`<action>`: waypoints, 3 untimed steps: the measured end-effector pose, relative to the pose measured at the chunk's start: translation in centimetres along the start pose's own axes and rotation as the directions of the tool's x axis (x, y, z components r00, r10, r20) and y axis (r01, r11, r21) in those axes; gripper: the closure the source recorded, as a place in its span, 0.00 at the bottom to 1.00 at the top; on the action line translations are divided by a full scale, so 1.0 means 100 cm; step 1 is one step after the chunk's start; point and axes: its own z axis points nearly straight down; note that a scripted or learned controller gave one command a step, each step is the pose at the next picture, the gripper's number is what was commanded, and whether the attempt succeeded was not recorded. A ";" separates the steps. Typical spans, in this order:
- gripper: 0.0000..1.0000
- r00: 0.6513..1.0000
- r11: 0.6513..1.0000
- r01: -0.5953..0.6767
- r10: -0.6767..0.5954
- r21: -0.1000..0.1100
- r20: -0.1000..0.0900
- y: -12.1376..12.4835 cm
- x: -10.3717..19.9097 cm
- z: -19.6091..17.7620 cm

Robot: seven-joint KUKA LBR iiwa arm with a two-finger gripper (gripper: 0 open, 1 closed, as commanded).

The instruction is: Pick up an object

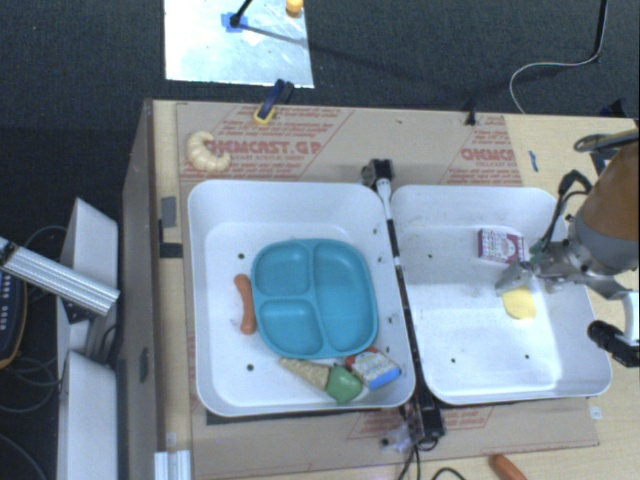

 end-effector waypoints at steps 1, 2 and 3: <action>0.00 1.000 1.000 -0.001 0.001 0.003 -0.001 -0.005 0.000 0.027; 1.00 1.000 1.000 0.000 0.000 0.000 0.000 -0.004 0.000 0.016; 1.00 1.000 1.000 0.001 -0.001 0.000 0.001 -0.008 0.001 -0.044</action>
